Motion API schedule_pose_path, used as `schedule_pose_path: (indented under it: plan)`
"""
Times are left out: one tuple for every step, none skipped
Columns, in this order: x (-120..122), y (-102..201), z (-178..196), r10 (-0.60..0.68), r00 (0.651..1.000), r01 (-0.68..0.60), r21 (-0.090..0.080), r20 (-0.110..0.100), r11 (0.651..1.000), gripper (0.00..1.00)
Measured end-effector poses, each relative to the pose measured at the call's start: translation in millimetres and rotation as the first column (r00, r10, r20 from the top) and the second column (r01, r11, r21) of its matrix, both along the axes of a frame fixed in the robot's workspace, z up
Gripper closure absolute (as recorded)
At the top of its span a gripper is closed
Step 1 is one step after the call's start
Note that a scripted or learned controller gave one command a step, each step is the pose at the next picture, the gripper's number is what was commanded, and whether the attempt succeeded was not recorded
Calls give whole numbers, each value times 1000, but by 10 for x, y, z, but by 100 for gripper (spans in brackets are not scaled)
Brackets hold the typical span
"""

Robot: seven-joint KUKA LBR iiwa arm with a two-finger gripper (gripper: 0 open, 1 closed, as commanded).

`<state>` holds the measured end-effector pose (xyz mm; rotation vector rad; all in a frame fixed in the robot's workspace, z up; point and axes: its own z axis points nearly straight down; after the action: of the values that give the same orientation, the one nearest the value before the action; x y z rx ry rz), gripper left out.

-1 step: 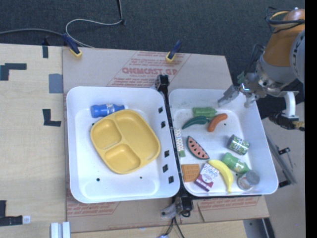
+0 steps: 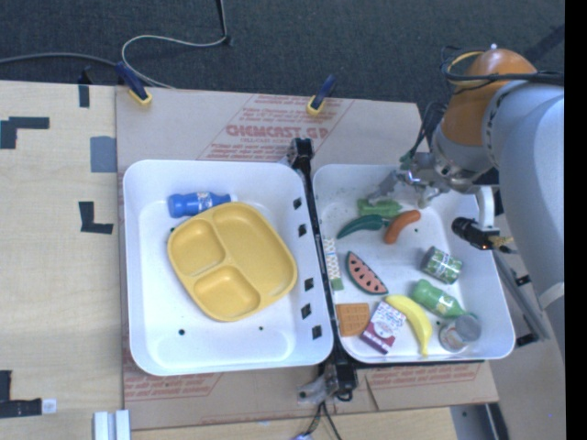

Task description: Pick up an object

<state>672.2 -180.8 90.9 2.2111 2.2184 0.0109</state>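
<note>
The fingers (image 2: 410, 178) are hanging low over the far part of the right bin (image 2: 503, 312), spread apart with nothing between them. Just in front of them the green pepper (image 2: 365, 223) and the orange sausage (image 2: 402, 225) are lying side by side. Nearer the camera the watermelon slice (image 2: 365, 272), green can (image 2: 441, 264) and banana (image 2: 413, 319) are resting. Well to the fingers' left, the yellow tray (image 2: 231, 259) is sitting in the left bin (image 2: 147, 273).

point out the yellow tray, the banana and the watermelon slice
yellow tray (image 2: 232, 260), camera view, on the divider between its compartments
banana (image 2: 413, 319), camera view, on the middle of its curve
watermelon slice (image 2: 365, 273), camera view, on its red flesh
</note>
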Motion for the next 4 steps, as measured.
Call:
schedule_pose_path:
  plan:
    - [13,14,114,1,1000,-1,0,1,1000,100]
    - [11,16,111,2,1000,-2,1,0,1000,0]
    - [-470,106,-45,-3,1000,3,-1,-9,1000,0]
    - [-461,103,61,-3,1000,3,-2,-5,1000,100]
